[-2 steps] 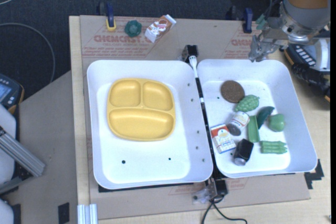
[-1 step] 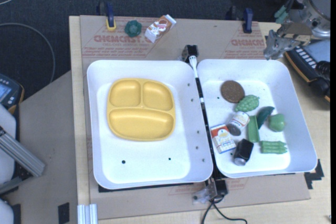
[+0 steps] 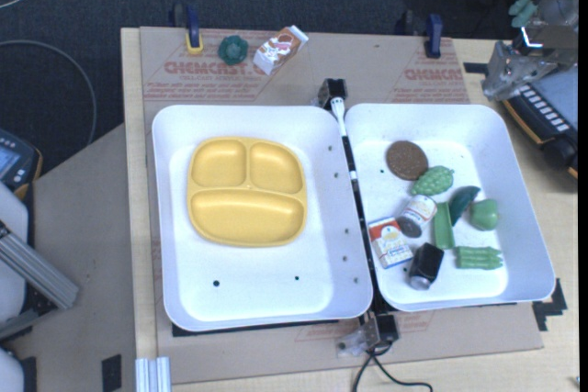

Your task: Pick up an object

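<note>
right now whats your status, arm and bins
Gripper parked off the bench's far right corner, holding nothing. Right bin crowded with small items, none lifted. Left bin holds yellow plate. Path clear.

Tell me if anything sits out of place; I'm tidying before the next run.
Two things lie outside the bins, on the board behind the left bin: a small carton tipped on its side and a green round piece. Everything else sits inside.

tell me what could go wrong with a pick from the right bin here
The small items sit packed together: the black cylinder touches the carton, and the can is wedged against green pieces, so fingers may nudge or grab neighbours. The flat brown disc may offer little to pinch.
</note>
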`<state>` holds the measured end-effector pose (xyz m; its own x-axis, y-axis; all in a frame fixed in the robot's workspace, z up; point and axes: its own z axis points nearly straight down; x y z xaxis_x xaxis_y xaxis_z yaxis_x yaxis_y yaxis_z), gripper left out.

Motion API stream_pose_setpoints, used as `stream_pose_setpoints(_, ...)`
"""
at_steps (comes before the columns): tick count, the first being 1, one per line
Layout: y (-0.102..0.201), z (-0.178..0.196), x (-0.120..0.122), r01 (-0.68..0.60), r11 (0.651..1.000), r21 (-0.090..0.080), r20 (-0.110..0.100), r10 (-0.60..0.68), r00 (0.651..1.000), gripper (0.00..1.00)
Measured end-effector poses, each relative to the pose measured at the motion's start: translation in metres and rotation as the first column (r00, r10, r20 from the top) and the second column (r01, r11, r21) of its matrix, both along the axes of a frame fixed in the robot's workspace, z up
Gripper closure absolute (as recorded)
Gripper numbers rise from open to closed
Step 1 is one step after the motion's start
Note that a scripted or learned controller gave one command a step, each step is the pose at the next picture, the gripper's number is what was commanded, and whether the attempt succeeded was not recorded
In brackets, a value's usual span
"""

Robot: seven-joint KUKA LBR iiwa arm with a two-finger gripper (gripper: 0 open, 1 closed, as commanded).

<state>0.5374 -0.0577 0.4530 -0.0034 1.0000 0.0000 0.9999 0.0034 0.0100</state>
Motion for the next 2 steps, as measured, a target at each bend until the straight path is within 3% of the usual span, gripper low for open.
stream_pose_setpoints(1, 0.018, 0.069, -0.06, 0.0, 1.0, 0.001, 0.0, 0.0, 1.0, 1.0)
stream_pose_setpoints(2, 0.042, 0.032, -0.058, 0.0, 1.0, 0.001, -0.014, 0.0, 1.0, 1.0)
